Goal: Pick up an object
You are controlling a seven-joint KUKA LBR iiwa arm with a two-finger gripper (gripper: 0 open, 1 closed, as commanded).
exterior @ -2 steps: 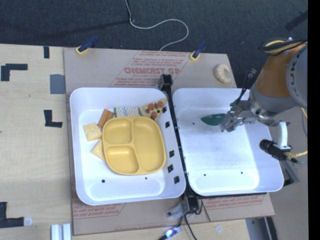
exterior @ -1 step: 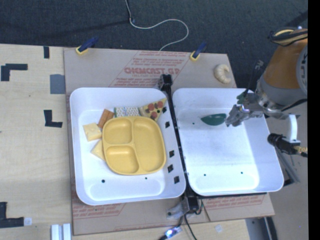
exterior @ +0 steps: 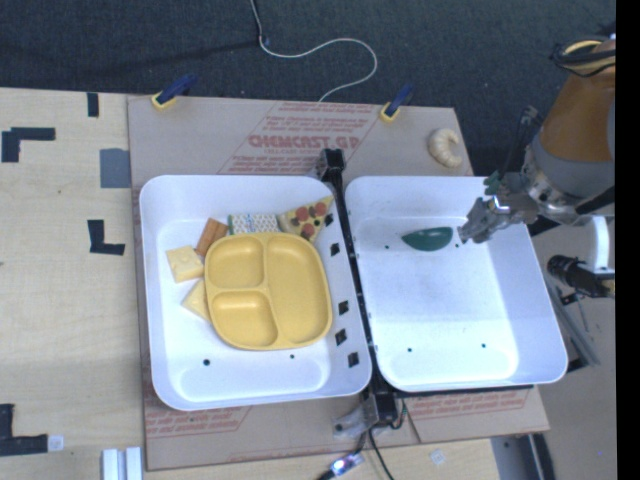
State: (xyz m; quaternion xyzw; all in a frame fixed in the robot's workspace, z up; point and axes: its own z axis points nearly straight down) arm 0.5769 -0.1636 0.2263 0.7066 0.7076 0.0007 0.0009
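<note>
Green object, dark teal, flattish and roughly oval, lies on the floor of the right bin, in that bin's upper half, close to its far wall. It rests free on the white surface, nothing on top of it.

Gripper hangs just to the right of the green object, at about the same height in the view. Fingertips sit near the object's right end; a thin strip of white bin floor seems to show between them and it, so apart rather than touching, though the gap is slight. Object is beside the fingers, not between them. Whether the fingers are spread or pressed together I cannot tell: they read as one dark grey cluster at this slant.

Arm, orange band above the wrist, comes in from beyond the right bin's right rim and slopes down-left to the gripper.

Left of the green object, across the divider between bins, the left bin holds a yellow divided plate. Several small flat pieces, tan and patterned, lie around the plate's upper and left edges, some tucked partly under it.

Above and right of the green object, outside the bins, a small pale lump sits on the cardboard sheet
</note>
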